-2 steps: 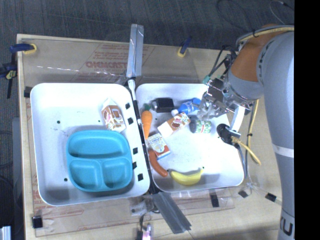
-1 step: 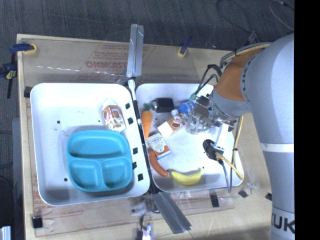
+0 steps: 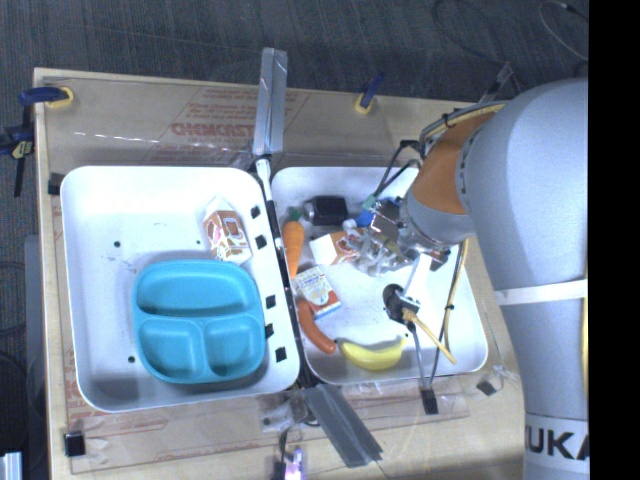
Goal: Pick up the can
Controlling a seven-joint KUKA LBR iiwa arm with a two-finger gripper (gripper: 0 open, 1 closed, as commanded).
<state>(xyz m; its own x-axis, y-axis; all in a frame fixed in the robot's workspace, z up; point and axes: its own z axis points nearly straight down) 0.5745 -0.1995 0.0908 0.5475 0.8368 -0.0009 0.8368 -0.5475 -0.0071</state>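
My gripper (image 3: pixel 378 253) is low in the middle of the right bin (image 3: pixel 470 343), under the grey arm with its orange band (image 3: pixel 440 178). A red-and-white object (image 3: pixel 338 248), possibly the can, lies right against the gripper's left side and is partly hidden by it. I cannot tell whether the gripper touches it. A dark cylindrical object (image 3: pixel 326 209) lies at the back of the same bin.
The right bin also holds a carrot (image 3: pixel 292 243), a small printed box (image 3: pixel 314 288), a sausage (image 3: pixel 315 330) and a banana (image 3: pixel 372 353). In the left bin (image 3: pixel 100 218) sit a blue divided tray (image 3: pixel 200 320) and a small packet (image 3: pixel 227 233). Cables hang near the gripper.
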